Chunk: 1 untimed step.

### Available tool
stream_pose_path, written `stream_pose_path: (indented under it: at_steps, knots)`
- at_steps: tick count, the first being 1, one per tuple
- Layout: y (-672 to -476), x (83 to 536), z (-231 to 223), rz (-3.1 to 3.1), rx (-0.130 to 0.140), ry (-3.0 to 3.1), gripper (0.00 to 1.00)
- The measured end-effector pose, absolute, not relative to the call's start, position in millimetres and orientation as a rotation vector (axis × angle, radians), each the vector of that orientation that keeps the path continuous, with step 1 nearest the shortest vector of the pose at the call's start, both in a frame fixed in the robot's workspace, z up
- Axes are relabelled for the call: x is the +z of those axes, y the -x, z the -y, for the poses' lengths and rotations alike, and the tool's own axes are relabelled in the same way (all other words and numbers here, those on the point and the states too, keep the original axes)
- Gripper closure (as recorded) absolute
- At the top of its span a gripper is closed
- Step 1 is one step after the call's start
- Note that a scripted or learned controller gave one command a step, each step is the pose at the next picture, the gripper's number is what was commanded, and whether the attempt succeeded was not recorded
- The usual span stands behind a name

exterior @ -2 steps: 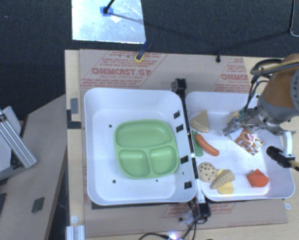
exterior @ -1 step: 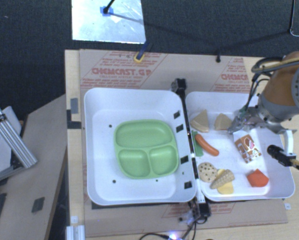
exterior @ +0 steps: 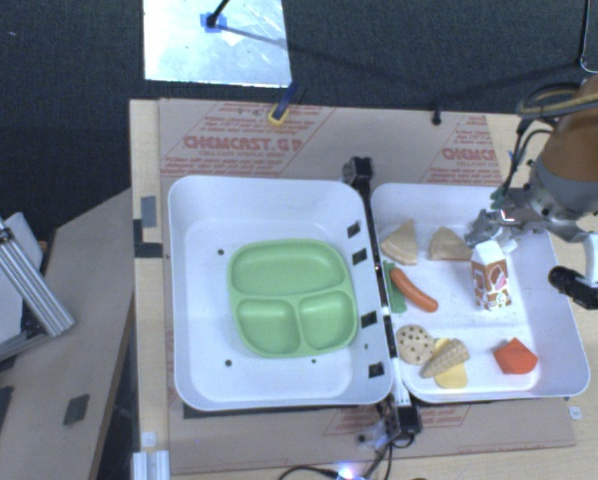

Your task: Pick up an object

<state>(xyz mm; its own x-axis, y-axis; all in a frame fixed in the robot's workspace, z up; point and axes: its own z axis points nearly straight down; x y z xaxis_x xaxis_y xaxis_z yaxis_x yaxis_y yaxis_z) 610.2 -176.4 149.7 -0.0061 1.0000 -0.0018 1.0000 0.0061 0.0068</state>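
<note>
In the right bin [exterior: 564,363], just above the upright milk carton [exterior: 490,274], centre pincer [exterior: 487,230] (finger state not discernible) over carton top, descend vertically, avoid tipping carton toward nearby carrot [exterior: 413,288].

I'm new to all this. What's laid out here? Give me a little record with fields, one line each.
left bin: holds a green plastic tray with three compartments
right bin: holds toy food
toy food: small white carton, orange carrot-like stick, two tan wedges, round speckled cookie, orange block, yellow and tan piece
gripper: above the right bin's far side, just over the carton's top
arm: grey and orange, entering from the right
</note>
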Motion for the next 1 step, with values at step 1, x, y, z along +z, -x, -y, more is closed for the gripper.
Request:
stream_pose_path:
  at_steps: [1]
  knots:
    - [-614.3, 213.4, 173.0, -2.224, 0.006, -2.210, 1.00]
